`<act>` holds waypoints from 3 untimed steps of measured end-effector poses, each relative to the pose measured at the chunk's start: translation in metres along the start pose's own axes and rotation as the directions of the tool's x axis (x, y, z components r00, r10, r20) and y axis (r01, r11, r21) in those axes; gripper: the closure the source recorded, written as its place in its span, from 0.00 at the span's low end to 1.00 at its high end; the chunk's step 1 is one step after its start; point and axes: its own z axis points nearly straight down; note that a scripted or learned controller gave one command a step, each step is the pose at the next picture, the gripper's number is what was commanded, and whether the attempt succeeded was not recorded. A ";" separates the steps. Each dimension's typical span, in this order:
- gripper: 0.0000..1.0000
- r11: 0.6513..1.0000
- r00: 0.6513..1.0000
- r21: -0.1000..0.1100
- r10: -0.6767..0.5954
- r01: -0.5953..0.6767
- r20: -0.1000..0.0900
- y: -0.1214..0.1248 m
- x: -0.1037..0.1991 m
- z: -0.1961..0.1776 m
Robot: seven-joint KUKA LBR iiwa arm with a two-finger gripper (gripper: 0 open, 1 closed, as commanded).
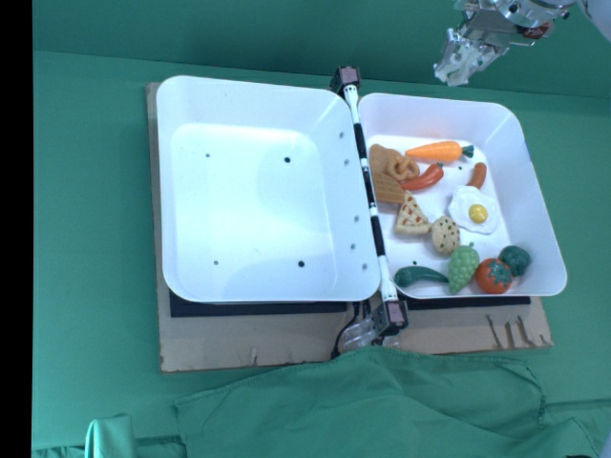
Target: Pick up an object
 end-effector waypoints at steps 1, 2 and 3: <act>1.00 1.000 1.000 -0.001 -0.003 0.003 -0.002 -0.020 0.052 0.001; 1.00 1.000 1.000 0.002 -0.002 0.002 -0.001 -0.039 0.094 0.025; 1.00 1.000 1.000 0.000 -0.003 0.003 -0.001 -0.061 0.142 0.030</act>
